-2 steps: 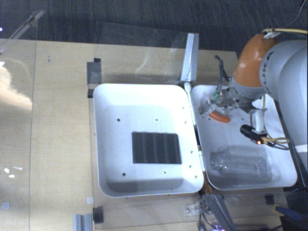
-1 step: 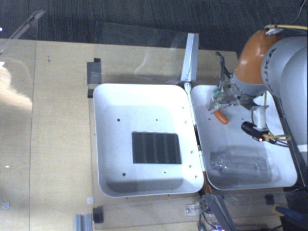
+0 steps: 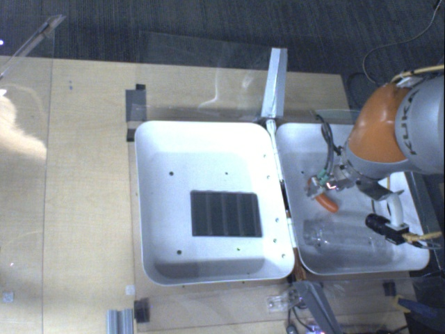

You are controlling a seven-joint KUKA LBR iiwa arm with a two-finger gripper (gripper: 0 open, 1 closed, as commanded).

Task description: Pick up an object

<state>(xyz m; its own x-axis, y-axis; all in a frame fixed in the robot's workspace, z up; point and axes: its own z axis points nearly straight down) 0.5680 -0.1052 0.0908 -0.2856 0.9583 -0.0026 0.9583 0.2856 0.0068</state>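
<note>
The gripper (image 3: 325, 184) sits in the right bin (image 3: 417, 256); whether it is parted or closed I cannot tell; an orange piece (image 3: 329, 203) lies just beside it; a dark ridged mat (image 3: 226, 213) lies in the left bin (image 3: 160, 152).

two bins sit side by side on the bench (image 3: 69, 221), their inner rims touching. the left bin (image 3: 160, 158) holds a ribbed mat (image 3: 226, 214), lying flat a little toward the near side of its floor. a post (image 3: 274, 89) stands behind the seam between the bins. the arm (image 3: 389, 127) reaches in from the right over the right bin (image 3: 299, 152), with the gripper (image 3: 325, 184) above its left half. a small stubby thing (image 3: 328, 202) lies just in front of the gripper. nearer the front wall lies another thing (image 3: 320, 239), too faint to name.
</note>
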